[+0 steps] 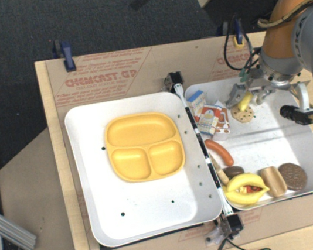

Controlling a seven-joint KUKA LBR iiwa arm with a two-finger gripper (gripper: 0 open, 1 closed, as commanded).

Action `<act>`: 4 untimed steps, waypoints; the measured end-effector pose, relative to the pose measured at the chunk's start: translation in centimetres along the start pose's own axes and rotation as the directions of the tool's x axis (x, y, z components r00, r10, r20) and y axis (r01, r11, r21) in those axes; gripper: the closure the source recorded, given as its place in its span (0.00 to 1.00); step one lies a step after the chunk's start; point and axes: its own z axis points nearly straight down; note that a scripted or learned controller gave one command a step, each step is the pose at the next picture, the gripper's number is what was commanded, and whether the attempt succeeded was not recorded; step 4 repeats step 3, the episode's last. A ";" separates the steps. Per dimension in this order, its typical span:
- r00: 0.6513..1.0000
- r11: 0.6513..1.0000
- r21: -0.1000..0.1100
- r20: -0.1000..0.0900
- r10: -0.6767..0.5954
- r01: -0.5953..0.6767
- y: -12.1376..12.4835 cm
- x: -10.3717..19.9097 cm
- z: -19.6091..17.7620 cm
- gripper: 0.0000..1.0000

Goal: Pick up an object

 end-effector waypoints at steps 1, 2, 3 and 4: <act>1.000 1.000 0.002 0.003 0.002 -0.002 -0.1 -0.3 -1.0 1.00; 1.000 1.000 0.011 -0.001 0.000 0.000 -0.2 7.3 0.1 1.00; 1.000 1.000 -0.011 -0.002 -0.002 0.002 -5.8 12.0 -10.7 1.00; 1.000 1.000 -0.011 -0.002 -0.002 0.002 -5.8 12.0 -10.7 1.00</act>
